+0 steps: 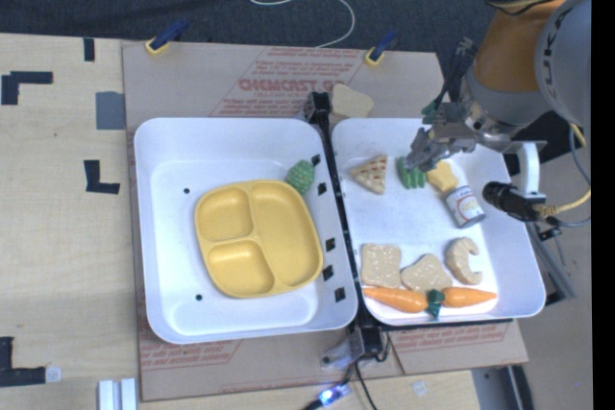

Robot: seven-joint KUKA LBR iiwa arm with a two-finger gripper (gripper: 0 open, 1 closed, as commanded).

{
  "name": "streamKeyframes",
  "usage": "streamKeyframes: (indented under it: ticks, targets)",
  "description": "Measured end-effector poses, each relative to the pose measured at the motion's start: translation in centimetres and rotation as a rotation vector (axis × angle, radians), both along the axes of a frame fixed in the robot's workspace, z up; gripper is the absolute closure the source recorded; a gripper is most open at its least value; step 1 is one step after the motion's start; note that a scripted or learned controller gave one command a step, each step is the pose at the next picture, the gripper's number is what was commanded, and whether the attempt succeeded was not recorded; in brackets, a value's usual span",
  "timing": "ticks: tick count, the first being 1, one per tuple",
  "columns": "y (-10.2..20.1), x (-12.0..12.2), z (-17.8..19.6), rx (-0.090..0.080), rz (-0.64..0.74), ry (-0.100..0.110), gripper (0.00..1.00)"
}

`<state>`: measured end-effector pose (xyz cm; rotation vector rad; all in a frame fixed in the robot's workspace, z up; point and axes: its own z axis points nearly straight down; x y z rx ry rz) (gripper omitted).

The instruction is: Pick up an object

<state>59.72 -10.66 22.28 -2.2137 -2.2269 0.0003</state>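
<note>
The grey metal pincer point(430, 149) is seen low in the upper part of the right white bin point(519, 250), just above a ribbed green toy vegetable point(413, 176) and beside a yellow block point(441, 177); whether it is released or clenched cannot be told. A glossy yellow three-compartment plate point(258, 237) lies in the left bin point(163, 235), and smooth plastic carrots point(428, 299) at the right bin's lower edge.

My bench point(58, 206) carries a cardboard sheet point(279, 82). On that sheet sit 2 white bins, the left bin point(159, 206) touching the right bin point(524, 283). Black tape marks point(96, 176) lie left of the sheet.
</note>
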Motion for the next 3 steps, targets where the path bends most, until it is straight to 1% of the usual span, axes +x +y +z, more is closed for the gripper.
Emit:
streamKeyframes:
  ticks: [1,2,3]
  targets:
    - [4.3,2.0,-0.8,0.000,0.000,0.000,1.00]
    - [10.3,4.4,-0.1,0.001,0.002,-0.002,1.00]
    - [11.3,5.4,1.1,-0.001,-0.003,-0.001,1.00]
